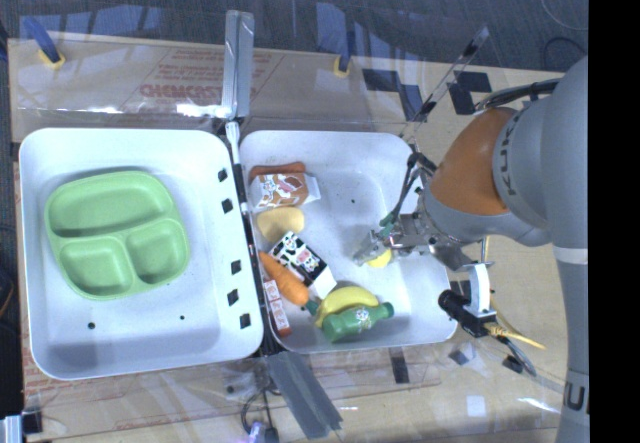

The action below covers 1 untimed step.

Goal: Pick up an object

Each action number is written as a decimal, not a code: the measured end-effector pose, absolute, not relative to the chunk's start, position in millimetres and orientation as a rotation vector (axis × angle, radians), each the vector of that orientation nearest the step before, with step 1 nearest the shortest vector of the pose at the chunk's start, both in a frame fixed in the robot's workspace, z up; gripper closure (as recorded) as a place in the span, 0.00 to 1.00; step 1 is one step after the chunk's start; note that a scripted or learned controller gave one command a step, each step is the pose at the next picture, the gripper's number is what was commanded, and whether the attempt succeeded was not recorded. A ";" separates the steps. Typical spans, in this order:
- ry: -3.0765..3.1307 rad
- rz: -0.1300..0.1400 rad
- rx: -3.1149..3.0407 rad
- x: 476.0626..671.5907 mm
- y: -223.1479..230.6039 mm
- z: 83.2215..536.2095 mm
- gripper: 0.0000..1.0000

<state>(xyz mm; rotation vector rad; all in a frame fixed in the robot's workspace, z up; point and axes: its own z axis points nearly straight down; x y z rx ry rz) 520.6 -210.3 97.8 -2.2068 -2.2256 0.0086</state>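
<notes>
From above, the arm is reaching in from the bench's right edge and bending down into the right bin, its orange band sitting over the bin's right wall. The pincer is hanging low over the bin floor, right of the middle, and something small and yellow is lying at its tip. Whether the pincer is apart, together or clamped on that piece I cannot tell — the wrist is hiding too much of it.

The likeliest targets are crowding the bin's left wall, probably because they have slid or been dropped there: a snack bag toward the far corner, a pale potato below it, a black-and-white carton and a carrot lying slantwise, then a banana resting against a green bottle by the near edge. They are touching one another, so a clean grasp there looks awkward — the lone yellow piece seems the easier pick.

The left bin is carrying a green divided tray, lying flat toward its left side, well apart from the arm.
</notes>
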 end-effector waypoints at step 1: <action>-2.298 0.004 -2.137 559.5 -195.8 209.5 1.00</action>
